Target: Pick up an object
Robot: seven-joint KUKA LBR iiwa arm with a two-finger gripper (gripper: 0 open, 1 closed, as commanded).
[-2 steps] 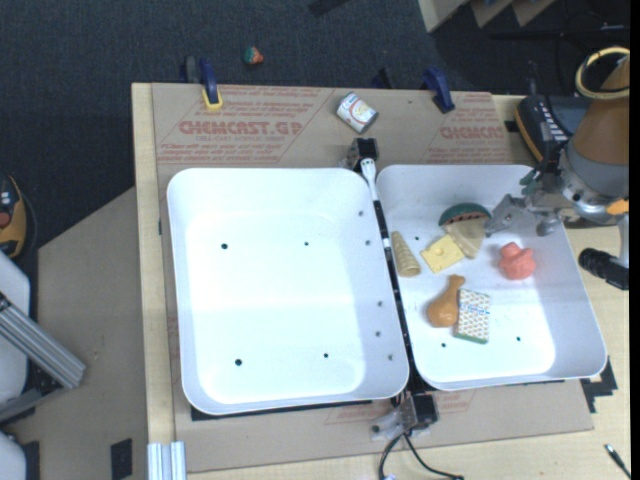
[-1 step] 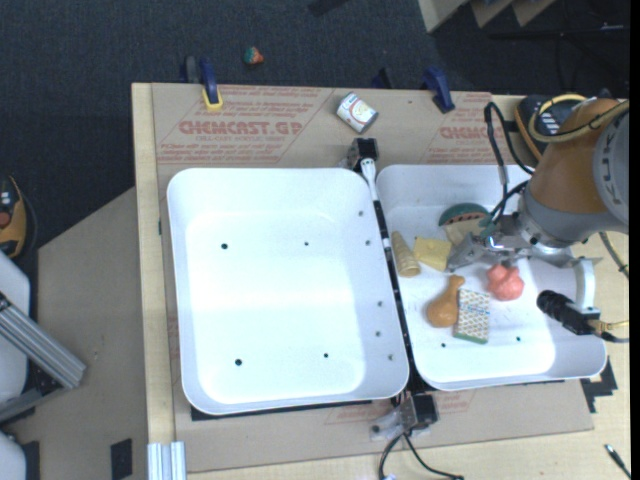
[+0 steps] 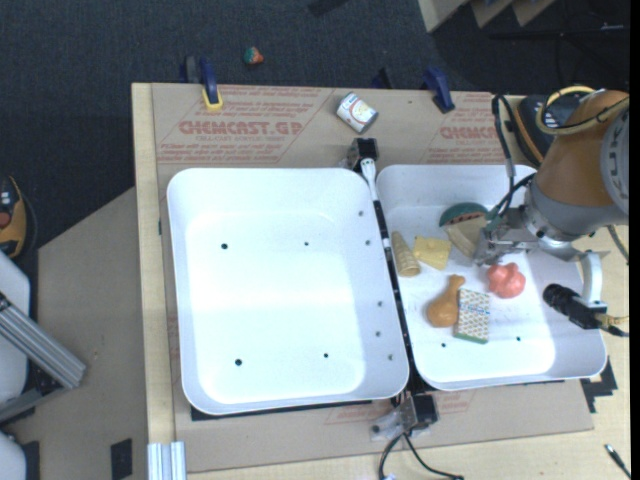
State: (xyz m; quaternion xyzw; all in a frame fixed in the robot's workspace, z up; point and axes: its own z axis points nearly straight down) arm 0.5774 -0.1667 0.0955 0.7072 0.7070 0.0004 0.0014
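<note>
All the pickable items sit in the right bin: pink ball, yellow block, cork-like cylinder, orange pear-shaped toy, patterned sponge, green-and-brown piece near the back. They're bunched toward the bin's middle and left wall, prob. just where they tumbled, no order to it. Left bin is the drop side.

Arm comes in from the right w/ the hand low over the cluster, just above the pink ball and beside the green-and-brown piece; looks like the ball is the target. Can't tell if the hand is open or closed, wrist hides it, and nothing visibly gripped.

Room: ball has open floor to its right and front, so approach there is easy. Yellow block and cylinder crowd the shared wall, less clearance. A small white box lies on the tabletop behind the bins, out of the way
</note>
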